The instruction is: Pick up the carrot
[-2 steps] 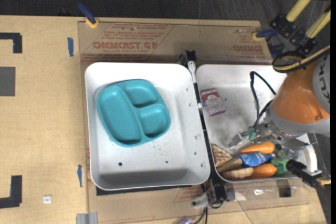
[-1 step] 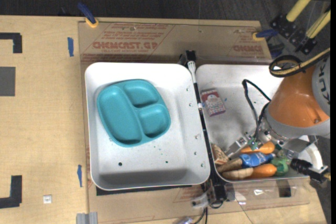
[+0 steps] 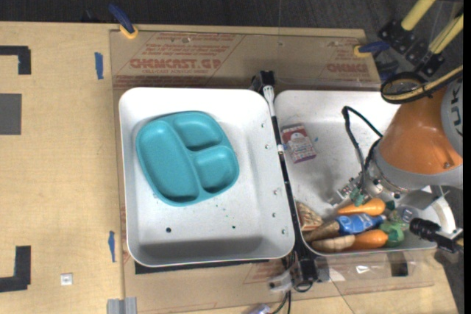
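Note:
The carrot [image 3: 368,238], orange with a green leafy end at its right, lies along the front wall of the right bin [image 3: 324,173]. Just behind it sits a second orange piece [image 3: 366,207] on top of a blue item [image 3: 355,221]. My gripper [image 3: 358,194] reaches down from the orange-banded wrist [image 3: 423,140] into the near right part of that bin. It hangs right over the pile, close above the upper orange piece. The wrist hides much of the gripper, and I see nothing clearly held.
A brown stick-like item [image 3: 326,232] lies left of the carrot. A small red and white packet [image 3: 299,143] rests toward the back of the right bin. A teal divided plate [image 3: 188,156] sits in the left bin [image 3: 147,232]. A black cable loops beside the wrist.

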{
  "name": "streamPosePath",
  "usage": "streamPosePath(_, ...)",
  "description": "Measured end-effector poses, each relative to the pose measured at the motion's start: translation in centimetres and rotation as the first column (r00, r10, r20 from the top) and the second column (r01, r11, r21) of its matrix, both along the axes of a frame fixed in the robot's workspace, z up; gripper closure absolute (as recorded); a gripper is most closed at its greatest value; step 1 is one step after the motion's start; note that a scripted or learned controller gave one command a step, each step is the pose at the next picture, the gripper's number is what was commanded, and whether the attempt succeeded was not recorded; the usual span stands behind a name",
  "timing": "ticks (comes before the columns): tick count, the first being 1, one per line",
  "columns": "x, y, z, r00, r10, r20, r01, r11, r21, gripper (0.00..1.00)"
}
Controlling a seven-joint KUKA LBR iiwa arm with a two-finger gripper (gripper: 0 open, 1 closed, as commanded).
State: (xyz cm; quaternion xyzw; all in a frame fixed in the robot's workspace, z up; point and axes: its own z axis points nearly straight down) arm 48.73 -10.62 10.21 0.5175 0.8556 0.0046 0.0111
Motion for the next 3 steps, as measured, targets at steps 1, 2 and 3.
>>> streamPosePath(1,0.0,0.0,-0.1,1.000,0.000,-0.002,0.000,1.000,0.000,0.00)
streamPosePath(2,-0.2,0.4,-1.1,0.964,0.267,-0.008,-0.267,0.964,-0.003,0.00)
streamPosePath(3,0.1,0.4,0.1,0.964,0.267,0.001,-0.267,0.964,-0.006,1.00)
